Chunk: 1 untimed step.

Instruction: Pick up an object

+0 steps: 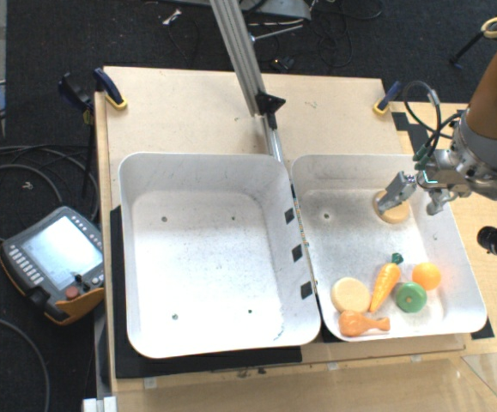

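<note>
We observed the gripper [418,190] reaching in from the right over the right bin [351,178], its fingers [396,192] spread apart and grasping nothing. One finger lay over a tan round piece [394,213] on the bin floor; whether they touched we could not tell. Near the front wall lay a pale disc [350,294], a carrot [385,283], a green piece [410,296], an orange ball [426,275] and an orange drumstick-shaped piece [361,323]. The left bin [205,256] stood beside it on the bench [188,114].
</note>
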### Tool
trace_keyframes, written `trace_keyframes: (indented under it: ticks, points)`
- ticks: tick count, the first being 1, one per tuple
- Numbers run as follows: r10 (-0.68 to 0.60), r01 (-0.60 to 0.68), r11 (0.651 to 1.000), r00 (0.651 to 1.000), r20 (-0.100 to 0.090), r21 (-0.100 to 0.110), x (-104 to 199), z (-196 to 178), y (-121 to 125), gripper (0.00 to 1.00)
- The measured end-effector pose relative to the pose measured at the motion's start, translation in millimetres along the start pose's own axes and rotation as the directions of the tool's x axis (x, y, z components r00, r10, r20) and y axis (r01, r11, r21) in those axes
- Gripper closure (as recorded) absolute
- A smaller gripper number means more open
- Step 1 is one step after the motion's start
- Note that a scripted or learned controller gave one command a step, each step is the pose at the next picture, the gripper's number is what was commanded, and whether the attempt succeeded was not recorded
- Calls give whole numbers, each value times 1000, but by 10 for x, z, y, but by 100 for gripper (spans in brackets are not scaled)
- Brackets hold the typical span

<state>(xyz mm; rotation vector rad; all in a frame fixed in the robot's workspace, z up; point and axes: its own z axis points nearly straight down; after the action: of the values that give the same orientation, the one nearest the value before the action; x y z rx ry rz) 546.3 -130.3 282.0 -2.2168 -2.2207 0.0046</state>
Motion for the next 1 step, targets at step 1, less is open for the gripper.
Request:
trace_keyframes:
  ticks: [1]
  points:
    - [1,-1,1000,1000,1,-4,0,-24,6,0]
